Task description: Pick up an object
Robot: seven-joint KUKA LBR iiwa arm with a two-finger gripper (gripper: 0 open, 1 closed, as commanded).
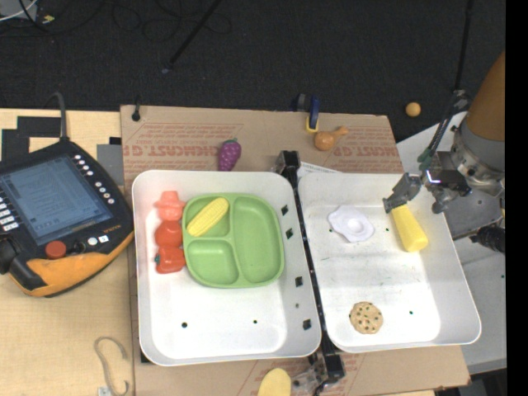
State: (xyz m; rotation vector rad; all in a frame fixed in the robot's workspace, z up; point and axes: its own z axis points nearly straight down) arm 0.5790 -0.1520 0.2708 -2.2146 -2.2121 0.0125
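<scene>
While the pincer [419, 195] hangs over the right bin's [462, 304] far right edge, its fingers spread, a yellow block [409, 228] lies just below them, ungrasped. Bare white floor separates it from the cookie [365, 318] near the front rim.

The arm [487, 114] is cut off by the right side of the view, with only its orange band and wrist showing. A yellow object [275, 382] at the bottom edge, below the left bin [214, 337], is partly cropped, and its kind cannot be determined; the metal hook [111, 365] at lower left also runs off the bottom edge. The screen text on the teach pendant [58, 213] is too small to read, and the pendant's left part is cut by the frame.
</scene>
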